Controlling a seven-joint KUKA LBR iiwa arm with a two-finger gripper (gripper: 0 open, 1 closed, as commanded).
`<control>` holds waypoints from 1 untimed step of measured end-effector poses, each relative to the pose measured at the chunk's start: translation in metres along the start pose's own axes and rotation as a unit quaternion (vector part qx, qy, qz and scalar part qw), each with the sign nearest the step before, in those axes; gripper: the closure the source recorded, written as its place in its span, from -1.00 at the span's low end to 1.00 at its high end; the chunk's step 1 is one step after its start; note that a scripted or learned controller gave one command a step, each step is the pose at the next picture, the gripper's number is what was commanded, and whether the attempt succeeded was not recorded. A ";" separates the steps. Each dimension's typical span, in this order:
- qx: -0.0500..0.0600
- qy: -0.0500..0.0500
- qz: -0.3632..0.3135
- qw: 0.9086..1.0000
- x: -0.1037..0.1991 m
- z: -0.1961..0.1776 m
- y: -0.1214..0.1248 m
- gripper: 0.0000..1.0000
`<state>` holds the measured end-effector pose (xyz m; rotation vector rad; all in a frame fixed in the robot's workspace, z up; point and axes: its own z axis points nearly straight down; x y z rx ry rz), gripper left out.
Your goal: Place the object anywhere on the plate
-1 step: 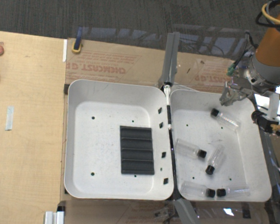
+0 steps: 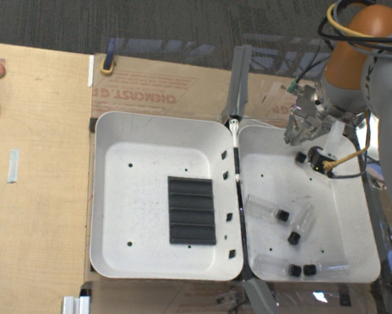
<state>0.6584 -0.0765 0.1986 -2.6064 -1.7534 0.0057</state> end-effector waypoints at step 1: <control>-0.001 0.000 -0.029 1.000 0.059 -0.052 -0.024 1.00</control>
